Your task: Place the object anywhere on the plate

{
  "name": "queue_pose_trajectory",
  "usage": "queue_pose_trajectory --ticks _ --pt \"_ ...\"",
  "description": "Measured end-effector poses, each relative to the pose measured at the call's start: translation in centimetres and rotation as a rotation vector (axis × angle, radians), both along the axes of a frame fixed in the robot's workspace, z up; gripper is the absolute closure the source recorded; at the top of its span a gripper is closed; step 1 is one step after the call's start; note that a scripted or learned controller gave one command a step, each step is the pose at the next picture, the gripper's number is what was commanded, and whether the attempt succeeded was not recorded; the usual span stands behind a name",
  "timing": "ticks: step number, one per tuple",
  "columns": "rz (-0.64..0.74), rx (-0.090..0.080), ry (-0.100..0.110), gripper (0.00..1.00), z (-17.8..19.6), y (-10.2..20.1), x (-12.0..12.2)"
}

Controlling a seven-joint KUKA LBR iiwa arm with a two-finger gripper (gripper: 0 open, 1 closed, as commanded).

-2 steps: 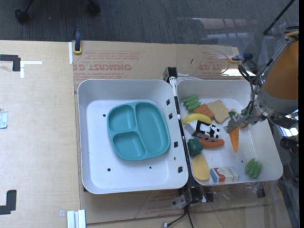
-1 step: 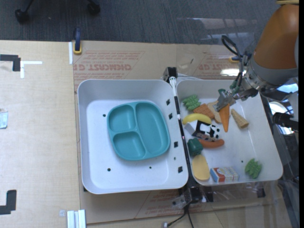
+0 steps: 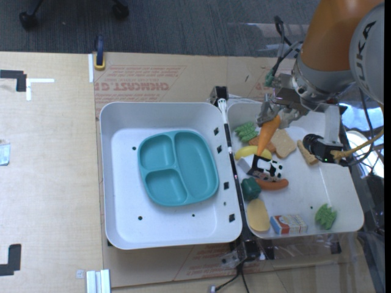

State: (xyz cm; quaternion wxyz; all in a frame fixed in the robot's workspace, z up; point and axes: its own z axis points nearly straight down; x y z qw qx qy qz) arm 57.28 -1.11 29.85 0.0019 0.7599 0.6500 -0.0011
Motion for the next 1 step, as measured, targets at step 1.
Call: queue_pose_trajectory --ticks 1 --pt "0.001 0.0 0.001 0.0 0.0 -0.02 -0.01"
